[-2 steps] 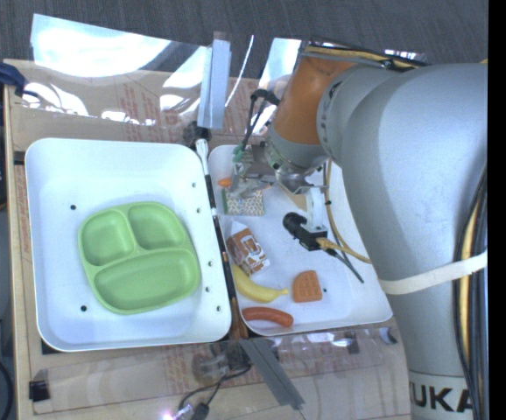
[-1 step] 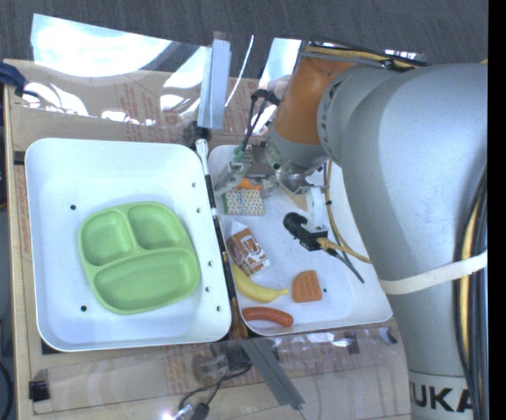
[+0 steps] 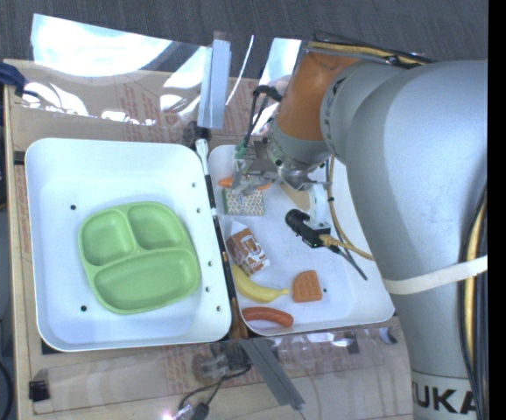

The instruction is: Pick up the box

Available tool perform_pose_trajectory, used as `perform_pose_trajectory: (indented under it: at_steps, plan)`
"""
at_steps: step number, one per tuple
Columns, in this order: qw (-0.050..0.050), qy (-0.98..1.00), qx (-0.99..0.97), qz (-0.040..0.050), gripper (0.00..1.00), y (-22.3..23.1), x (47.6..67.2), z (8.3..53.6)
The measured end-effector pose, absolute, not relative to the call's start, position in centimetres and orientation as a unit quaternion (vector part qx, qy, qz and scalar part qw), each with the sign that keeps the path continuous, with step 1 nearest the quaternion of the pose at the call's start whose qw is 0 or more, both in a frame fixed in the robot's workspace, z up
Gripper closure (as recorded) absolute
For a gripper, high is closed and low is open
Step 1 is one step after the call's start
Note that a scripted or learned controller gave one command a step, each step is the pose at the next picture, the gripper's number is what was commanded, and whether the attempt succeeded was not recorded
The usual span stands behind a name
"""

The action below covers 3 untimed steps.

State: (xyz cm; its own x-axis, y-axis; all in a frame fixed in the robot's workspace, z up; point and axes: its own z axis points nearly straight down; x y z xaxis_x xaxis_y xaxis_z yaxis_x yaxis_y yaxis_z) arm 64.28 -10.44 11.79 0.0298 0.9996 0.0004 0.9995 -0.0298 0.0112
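Although the gripper (image 3: pixel 251 175) sits low over the box (image 3: pixel 245 202), you cannot tell how its tips are set. Box: patterned, at the right bin's (image 3: pixel 358 300) upper-left corner, just under the gripper. Step, by judgement: descent to grasp; next, close and lift straight. Nearby below the box: brown packet (image 3: pixel 248 251), banana (image 3: pixel 260 290), sausage (image 3: pixel 267 317), waffle (image 3: pixel 305 286). Left of it: green tray (image 3: pixel 139 256).

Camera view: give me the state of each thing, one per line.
Gripper: low in the right bin, over the box; fingers unclear.
Box: on the bin floor under the gripper.
Green tray: flat in the left bin.
Brown packet: lying tilted.
Banana: lying flat.
Sausage: by the near rim.
Waffle: lying flat.
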Motion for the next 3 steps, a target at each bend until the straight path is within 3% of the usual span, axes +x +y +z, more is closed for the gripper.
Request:
perform_pose_trajectory:
  at_steps: [1, 2, 3]
  plan:
    - [0.004, 0.697, 0.717, 0.0037, 0.0, -10.4, 64.3, 11.7]
    - [0.013, 0.755, 0.655, 0.0016, 0.0, -11.0, 62.9, 10.2]
    - [0.008, 0.757, 0.653, 0.0011, 1.0, -10.6, 62.8, 11.0]
